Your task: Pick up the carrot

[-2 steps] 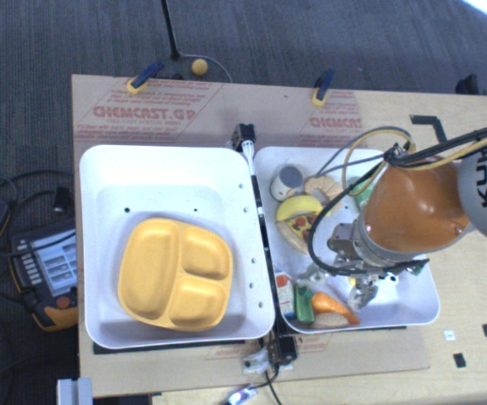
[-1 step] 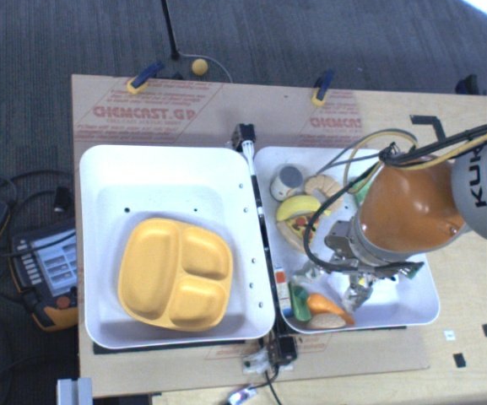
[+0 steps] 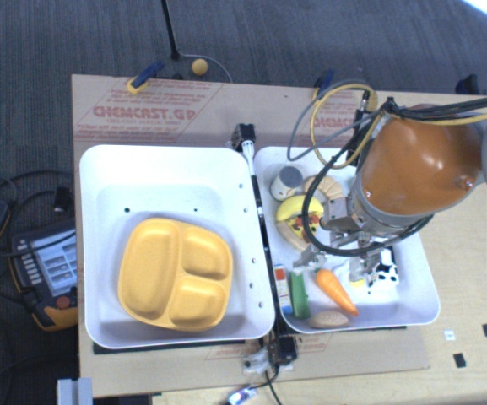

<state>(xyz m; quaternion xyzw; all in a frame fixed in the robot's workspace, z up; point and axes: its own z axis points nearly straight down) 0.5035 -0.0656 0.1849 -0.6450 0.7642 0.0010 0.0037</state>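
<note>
The gripper [image 3: 338, 256] is seen lowered into the right bin [image 3: 412, 310], its metal fingers hanging just above the thick end of the carrot [image 3: 336, 291]; whether they are spread or closed cannot be told, and nothing is seen caught between them. The carrot is laid on the bin floor just below the gripper, its tip pointed toward the bin's near edge. To the carrot's left a green stick-like item [image 3: 298, 292] is stood lengthwise, and a small tan object [image 3: 328, 319] is set just past the carrot's tip. A black-and-white toy [image 3: 384, 275] is placed to the carrot's right, while a banana [image 3: 294, 208] is set beyond it, partly hidden by the arm's orange band [image 3: 416, 171]. Well to the carrot's left, a yellow divided tray [image 3: 175, 270] is held in the left bin [image 3: 108, 175].
</note>
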